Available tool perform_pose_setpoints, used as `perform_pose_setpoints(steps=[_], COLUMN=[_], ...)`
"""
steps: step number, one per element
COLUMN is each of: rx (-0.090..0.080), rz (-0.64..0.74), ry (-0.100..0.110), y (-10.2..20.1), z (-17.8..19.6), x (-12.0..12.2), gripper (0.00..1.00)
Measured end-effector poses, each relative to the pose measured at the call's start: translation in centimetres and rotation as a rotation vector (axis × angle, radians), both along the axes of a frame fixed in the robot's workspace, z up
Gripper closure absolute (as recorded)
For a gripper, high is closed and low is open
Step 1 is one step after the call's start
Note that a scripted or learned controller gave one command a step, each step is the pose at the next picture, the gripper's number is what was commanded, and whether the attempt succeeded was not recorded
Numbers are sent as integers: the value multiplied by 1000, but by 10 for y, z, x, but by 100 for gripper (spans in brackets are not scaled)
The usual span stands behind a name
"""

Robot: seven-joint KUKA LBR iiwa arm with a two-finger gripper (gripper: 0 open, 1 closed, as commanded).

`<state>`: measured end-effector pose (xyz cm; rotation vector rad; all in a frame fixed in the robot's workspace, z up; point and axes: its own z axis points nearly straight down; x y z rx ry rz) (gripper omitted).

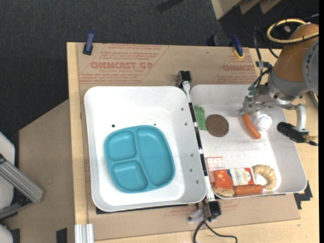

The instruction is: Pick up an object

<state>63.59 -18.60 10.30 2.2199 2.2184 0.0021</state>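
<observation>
My gripper [256, 107] hangs over the far right part of the right bin [288, 158], under the grey arm with its orange band [296, 59]. Just below it lie an orange carrot-like stick [251, 127] and a small white object [264, 120]; whether the gripper touches either I cannot tell. A round brown patty [217, 125] and a green piece [200, 118] lie to the left. At the bin's near edge sit a red-and-white carton [230, 176], a pale curved pastry [267, 175], a red sausage [248, 189] and a tan cookie [224, 191].
The left bin [101, 110] holds a blue divided plate [139, 157]. A black divider strip [196, 135] runs between the bins. A black part of the arm [289, 130] juts over the right bin's right rim. Blue clamps [89, 41] grip the brown board's far edge.
</observation>
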Motion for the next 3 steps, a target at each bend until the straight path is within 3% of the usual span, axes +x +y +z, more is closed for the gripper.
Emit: perform_pose_setpoints(steps=[1, 2, 3], rx=[0, 1, 4], rz=[7, 3, 4], ry=[-6, -6, 8], y=[85, 105, 153], z=[-14, 89, 94], x=[5, -41, -91], gripper=[100, 100, 100])
